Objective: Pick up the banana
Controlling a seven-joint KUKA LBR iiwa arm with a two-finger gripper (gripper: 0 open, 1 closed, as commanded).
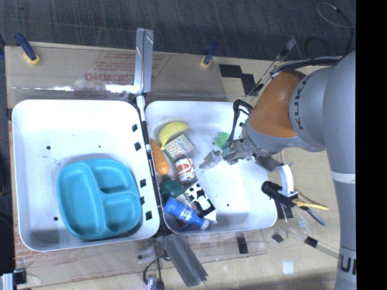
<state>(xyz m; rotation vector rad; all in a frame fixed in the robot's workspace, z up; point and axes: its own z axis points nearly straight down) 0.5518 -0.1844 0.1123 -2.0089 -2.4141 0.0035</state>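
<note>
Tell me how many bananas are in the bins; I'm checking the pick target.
1. The banana lies at the back left of the right bin, above the carrot. Clutter could hide others.

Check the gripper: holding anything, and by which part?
Nothing held. The gripper hangs over bare bin floor in the right bin, with nothing between its fingers. The banana lies apart, near the divider.

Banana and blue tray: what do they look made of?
Banana: looks like smooth matte plastic, evenly yellow without spots, so probably a toy; real fruit can't be ruled out. Blue tray: moulded plastic with a soft sheen, rounded compartments and one even colour.
</note>
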